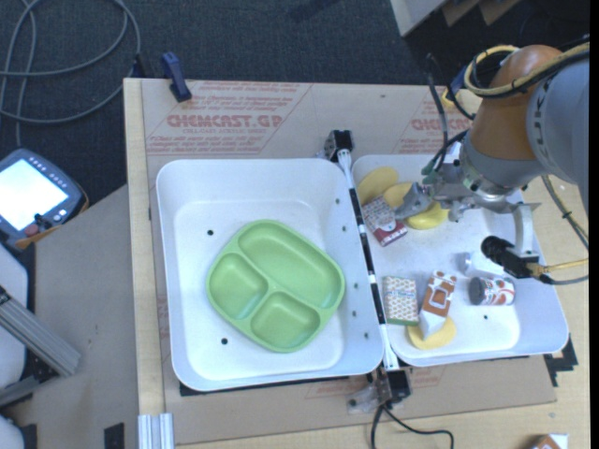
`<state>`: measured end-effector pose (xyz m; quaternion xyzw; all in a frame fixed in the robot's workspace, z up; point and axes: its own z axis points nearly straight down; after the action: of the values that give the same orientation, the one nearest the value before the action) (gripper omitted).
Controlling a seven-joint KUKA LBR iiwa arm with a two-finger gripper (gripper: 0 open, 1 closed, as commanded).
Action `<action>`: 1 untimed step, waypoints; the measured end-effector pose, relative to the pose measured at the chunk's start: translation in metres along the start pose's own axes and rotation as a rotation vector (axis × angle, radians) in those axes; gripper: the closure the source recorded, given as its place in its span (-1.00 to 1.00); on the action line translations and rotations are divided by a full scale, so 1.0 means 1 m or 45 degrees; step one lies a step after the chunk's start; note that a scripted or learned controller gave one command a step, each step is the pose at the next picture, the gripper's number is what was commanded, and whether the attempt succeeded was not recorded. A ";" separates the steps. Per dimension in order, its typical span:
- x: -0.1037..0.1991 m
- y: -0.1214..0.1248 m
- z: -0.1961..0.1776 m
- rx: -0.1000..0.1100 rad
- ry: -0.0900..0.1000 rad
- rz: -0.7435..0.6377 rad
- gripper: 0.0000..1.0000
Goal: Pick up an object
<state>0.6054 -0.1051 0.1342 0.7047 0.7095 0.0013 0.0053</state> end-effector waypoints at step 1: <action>-0.027 0.060 0.050 0.013 0.007 0.007 -1.00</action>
<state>0.6666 -0.1322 0.0850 0.7068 0.7074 -0.0003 -0.0003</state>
